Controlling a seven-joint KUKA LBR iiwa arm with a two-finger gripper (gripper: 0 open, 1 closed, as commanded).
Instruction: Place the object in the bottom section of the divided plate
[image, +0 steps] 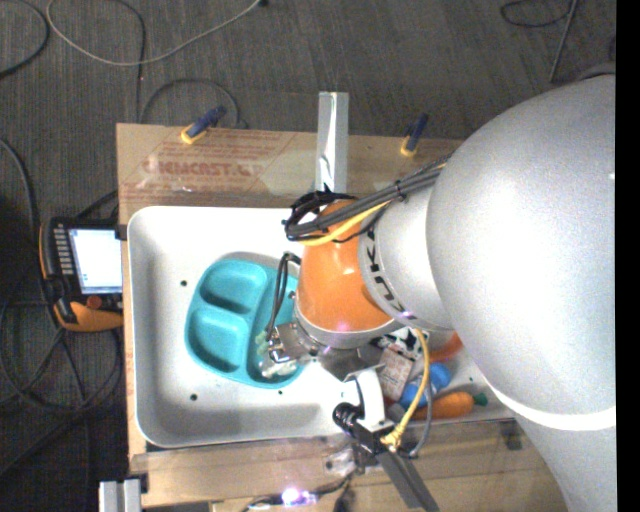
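A teal divided plate (222, 315) lies in the left white bin (160, 400). Two of its small sections show on its left side, one above the other. Its right part is covered by the arm. My gripper (272, 357) hangs low over the plate's lower right edge, below the orange wrist band (335, 290). Something pale and shiny sits right at the gripper's tip, but I cannot make out what it is or whether it is held.
The big grey arm body (520, 260) hides most of the right bin. Near its lower edge lie an orange object (455, 404), a blue item (418, 392) and a small printed box (396, 372). A handheld pendant (85, 272) rests left of the bench.
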